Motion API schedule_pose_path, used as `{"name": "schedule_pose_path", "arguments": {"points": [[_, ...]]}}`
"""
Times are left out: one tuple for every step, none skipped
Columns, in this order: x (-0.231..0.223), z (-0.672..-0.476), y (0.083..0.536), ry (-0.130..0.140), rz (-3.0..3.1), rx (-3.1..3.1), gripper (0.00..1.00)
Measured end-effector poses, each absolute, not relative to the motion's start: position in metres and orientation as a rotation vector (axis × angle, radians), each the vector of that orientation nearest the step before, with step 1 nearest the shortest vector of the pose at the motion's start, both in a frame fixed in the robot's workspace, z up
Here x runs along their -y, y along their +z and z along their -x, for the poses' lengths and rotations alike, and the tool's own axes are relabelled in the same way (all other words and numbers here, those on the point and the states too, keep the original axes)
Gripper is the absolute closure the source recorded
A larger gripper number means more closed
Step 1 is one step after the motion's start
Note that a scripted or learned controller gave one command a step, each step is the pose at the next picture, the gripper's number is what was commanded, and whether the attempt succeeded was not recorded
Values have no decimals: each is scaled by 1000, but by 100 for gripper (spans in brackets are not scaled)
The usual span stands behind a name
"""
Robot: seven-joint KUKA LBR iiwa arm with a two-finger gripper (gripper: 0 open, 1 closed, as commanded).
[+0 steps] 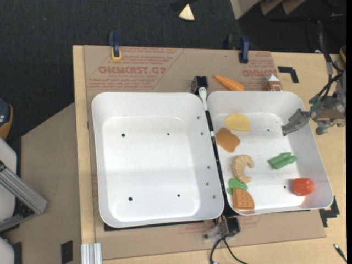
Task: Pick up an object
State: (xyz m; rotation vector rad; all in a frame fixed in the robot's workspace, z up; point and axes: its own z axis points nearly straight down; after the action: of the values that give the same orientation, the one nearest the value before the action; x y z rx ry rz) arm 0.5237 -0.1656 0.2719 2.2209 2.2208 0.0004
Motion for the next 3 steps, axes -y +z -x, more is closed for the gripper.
{"name": "schedule_pose_path", "arguments": {"points": [[131,-518,111,-12,-2230,-2235,0],[128,-581,188,9,-2210,-2219,0],[91,-592,80,0,-2221,-2227,0]]}}
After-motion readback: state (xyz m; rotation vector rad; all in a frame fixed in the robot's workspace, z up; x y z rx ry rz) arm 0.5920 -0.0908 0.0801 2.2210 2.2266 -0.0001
